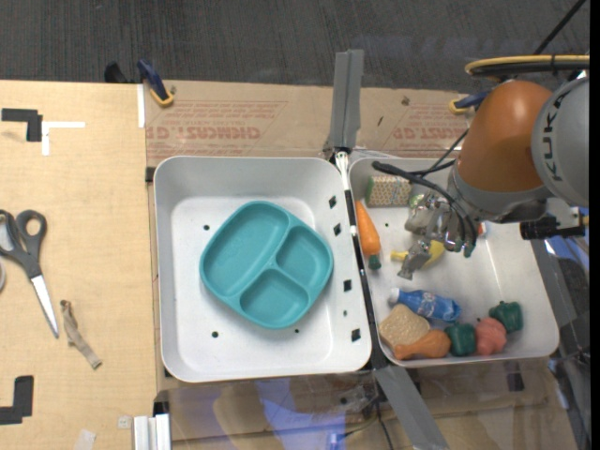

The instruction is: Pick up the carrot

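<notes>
Right of the carrot [367,231], tool [419,257] holds nothing.

Gripper [424,242]: bare metal, shiny. Carrot [367,230] just left of it: smooth glossy plastic. Teal divided plate [267,264] further left: matt plastic. Bins [169,279]: smooth white plastic.

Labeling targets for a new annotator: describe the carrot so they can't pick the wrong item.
Look in the right-hand white bin, along its left wall by the divider. The carrot lies there lengthwise, left of the gripper. It is a slim orange taper with a green tip at its near end, unlike the stubbier orange-tan piece at the bin's front edge.
</notes>
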Robot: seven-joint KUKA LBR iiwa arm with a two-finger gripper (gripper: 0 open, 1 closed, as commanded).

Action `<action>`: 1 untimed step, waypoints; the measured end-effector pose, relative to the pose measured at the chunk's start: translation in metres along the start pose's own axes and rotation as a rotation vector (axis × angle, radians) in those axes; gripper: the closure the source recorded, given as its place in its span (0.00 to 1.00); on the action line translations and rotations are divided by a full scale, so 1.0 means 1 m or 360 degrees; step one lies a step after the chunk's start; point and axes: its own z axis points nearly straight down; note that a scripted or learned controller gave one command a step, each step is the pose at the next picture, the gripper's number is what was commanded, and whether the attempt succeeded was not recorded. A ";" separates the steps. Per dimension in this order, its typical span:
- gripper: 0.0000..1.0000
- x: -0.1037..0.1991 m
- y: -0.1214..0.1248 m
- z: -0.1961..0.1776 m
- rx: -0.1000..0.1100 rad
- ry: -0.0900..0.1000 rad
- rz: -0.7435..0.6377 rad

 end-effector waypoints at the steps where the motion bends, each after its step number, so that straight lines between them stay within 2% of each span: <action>1: 0.00 -0.013 0.010 0.021 0.0000 0.0000 -0.0034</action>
